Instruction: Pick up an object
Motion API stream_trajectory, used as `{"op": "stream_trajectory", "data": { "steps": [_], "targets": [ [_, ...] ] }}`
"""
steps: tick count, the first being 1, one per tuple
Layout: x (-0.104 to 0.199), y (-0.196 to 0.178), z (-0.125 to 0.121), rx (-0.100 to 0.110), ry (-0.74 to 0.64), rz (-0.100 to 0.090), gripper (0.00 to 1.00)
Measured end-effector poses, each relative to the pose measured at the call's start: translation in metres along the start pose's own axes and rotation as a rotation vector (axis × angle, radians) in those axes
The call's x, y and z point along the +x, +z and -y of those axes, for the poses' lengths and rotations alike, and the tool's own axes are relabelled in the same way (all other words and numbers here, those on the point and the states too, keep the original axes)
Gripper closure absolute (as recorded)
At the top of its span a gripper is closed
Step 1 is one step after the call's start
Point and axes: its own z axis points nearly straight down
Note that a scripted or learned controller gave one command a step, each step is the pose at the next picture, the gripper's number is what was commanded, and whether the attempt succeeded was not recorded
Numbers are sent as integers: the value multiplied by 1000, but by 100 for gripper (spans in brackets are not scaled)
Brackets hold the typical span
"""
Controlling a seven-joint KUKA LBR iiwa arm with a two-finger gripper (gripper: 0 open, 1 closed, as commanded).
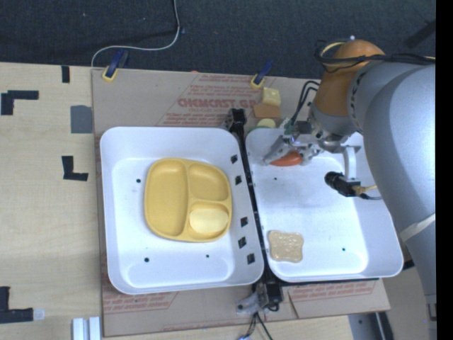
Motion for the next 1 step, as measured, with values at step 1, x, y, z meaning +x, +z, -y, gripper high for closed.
{"op": "stream_trajectory", "data": {
  "steps": [1],
  "targets": [
    [15, 0, 1, -2, 1, 2, 0]
  ]
}}
